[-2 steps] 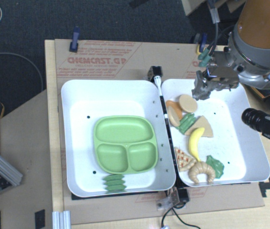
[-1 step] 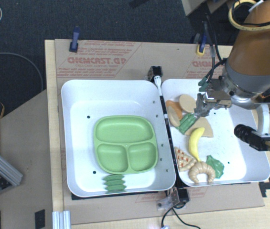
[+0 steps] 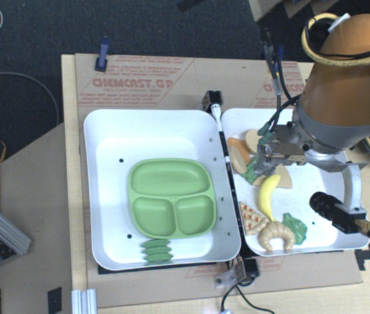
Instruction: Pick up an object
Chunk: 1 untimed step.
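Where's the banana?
The banana lies in the right bin, just below the gripper, with the croissant and waffle slice beneath it.

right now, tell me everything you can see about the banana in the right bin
The banana is yellow, smooth and glossy like a plastic toy, gently curved, whole and unpeeled. It lies flat on the floor of the right bin, running lengthwise from near the gripper down toward the croissant. Its upper end sits just below the gripper, with a green item beside it; whether they touch is unclear. Its lower end lies next to the pizza slice.
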Motion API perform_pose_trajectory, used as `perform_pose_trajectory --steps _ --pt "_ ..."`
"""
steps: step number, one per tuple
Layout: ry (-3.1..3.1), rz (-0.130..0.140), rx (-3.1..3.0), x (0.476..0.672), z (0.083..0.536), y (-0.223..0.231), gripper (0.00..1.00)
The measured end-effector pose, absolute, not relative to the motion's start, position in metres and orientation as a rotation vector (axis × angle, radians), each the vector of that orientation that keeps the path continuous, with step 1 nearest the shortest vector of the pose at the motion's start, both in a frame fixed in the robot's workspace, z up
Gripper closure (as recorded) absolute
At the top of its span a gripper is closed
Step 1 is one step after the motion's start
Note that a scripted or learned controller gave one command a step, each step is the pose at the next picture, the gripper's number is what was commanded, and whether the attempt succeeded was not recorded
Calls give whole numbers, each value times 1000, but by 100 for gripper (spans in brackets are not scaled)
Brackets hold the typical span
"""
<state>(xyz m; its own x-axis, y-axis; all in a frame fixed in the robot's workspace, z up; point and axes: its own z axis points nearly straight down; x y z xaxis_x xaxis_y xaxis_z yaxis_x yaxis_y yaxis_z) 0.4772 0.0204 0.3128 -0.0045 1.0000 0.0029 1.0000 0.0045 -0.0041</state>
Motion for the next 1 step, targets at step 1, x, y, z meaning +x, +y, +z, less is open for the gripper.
perform_pose_trajectory --steps 1 --pt "-2236 -23 -2218 481 437 76 100"
